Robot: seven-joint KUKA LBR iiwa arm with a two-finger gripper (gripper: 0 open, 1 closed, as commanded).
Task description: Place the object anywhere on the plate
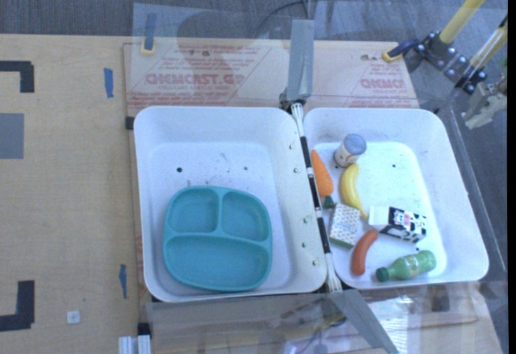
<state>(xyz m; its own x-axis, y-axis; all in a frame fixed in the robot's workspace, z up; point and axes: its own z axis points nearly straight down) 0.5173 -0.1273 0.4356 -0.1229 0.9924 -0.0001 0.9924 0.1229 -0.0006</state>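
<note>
A teal plate with three compartments lies in the left bin, toward its front. The right bin holds several toy foods. An orange carrot lies along its left wall. Beside it are a yellow banana and, farther back, a small grey-lidded can. A speckled square cracker, an orange sausage, a green bottle and a black-and-white carton lie nearer the front.
A grey divider strip runs back from the seam between the bins. A yellow rod with a black clamp stands at the back right, beyond the right bin. The wooden bench stretches to the left.
</note>
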